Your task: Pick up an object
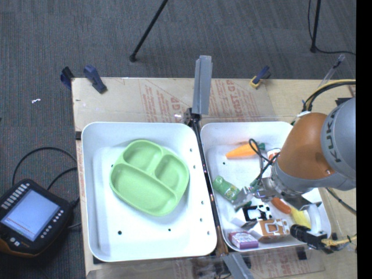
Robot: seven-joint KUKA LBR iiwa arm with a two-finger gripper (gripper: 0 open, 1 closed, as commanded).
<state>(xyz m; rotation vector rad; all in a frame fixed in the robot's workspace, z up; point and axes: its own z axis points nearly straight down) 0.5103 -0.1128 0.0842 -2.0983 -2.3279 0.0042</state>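
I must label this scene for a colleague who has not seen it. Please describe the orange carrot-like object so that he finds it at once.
Look at the right white bin, where the arm reaches in. Near its far rim, above the other small items, lies the orange carrot-shaped object. Unlike the green bottle closer to the camera, it is plain orange and tapers to a point toward the left bin.

The two white bins, the left bin [93,214] and the right bin [224,135], look like smooth, slightly glossy plastic. In the left one, the green divided plate [150,177] has a matt plastic look with soft sheen on its rims. The bench [157,97] beneath shows a brown cardboard-like sheet printed in red, dull and flat. At right of the frame, the arm's orange band [308,147] is smooth and satiny, its grey shell [349,138] likewise. The floor [58,28] is dark, rough carpet. The orange carrot-shaped piece [241,151] appears smooth plastic.
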